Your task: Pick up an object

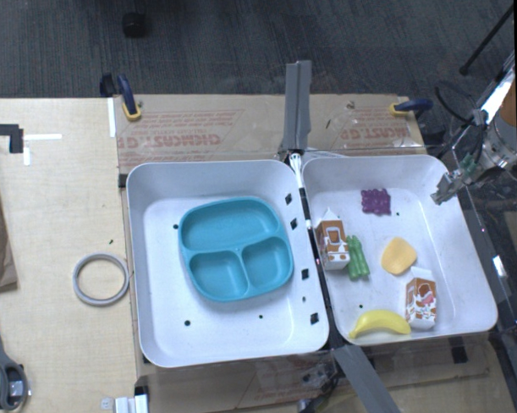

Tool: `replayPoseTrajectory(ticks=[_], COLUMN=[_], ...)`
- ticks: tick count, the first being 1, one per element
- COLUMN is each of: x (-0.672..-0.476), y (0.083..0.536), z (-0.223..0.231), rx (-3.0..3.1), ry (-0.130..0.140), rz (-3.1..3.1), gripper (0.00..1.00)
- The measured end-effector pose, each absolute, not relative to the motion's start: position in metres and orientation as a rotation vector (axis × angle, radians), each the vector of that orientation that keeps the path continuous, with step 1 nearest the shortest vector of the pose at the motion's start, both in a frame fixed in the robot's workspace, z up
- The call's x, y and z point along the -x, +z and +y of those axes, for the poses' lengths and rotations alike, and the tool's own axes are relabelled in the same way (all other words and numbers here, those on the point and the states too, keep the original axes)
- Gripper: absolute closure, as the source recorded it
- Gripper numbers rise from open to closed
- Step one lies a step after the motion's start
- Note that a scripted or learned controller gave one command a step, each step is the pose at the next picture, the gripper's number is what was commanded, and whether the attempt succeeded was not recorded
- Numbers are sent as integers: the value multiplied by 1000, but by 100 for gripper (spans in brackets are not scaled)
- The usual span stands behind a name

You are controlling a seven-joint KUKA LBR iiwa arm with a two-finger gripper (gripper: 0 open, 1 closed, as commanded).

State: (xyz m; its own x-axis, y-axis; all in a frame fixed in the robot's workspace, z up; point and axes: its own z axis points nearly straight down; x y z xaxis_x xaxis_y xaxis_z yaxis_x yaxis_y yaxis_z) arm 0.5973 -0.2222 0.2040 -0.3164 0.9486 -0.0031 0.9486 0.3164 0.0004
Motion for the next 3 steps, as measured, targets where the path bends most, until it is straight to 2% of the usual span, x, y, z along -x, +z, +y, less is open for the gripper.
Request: replayPoseTrajectory(ticks=[1,2,3], x=[-614,-614,-614], y=[146,156,155], z=[-200,-200,-199], rx=[-2207,-2201,-2201], ry=[-3,-7,-7], rz=[2236,2240,2240], gripper=[0,100,0])
